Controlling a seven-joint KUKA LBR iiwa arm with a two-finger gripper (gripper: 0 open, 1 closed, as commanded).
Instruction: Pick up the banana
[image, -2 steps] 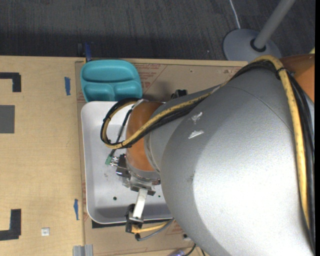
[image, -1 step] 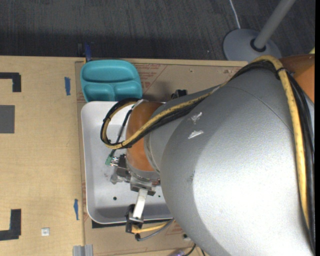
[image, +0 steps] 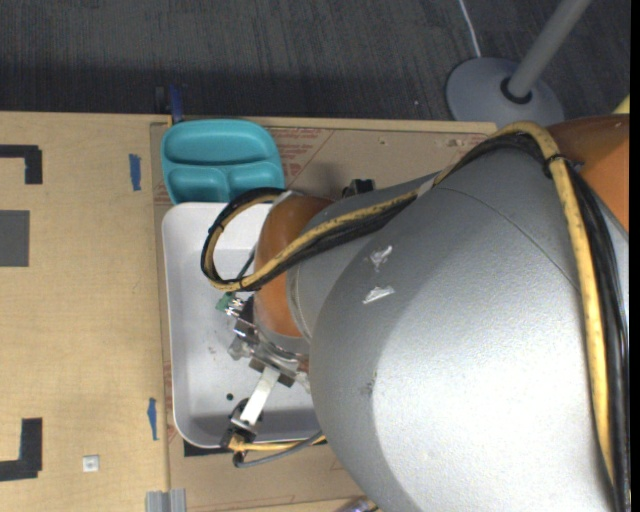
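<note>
A smooth grey arm (image: 450, 330) was seen over a shallow, round-cornered white bin (image: 190, 300). The metal gripper (image: 255, 365) was seen near the bin's near edge, its grip hidden. Rounded teal plastic (image: 222, 160) was set at the far edge. The banana's place could not be told.

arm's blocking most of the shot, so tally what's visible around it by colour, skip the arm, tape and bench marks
teal tray: 1
white bin: 1
grey stand base: 1
total: 3
</note>
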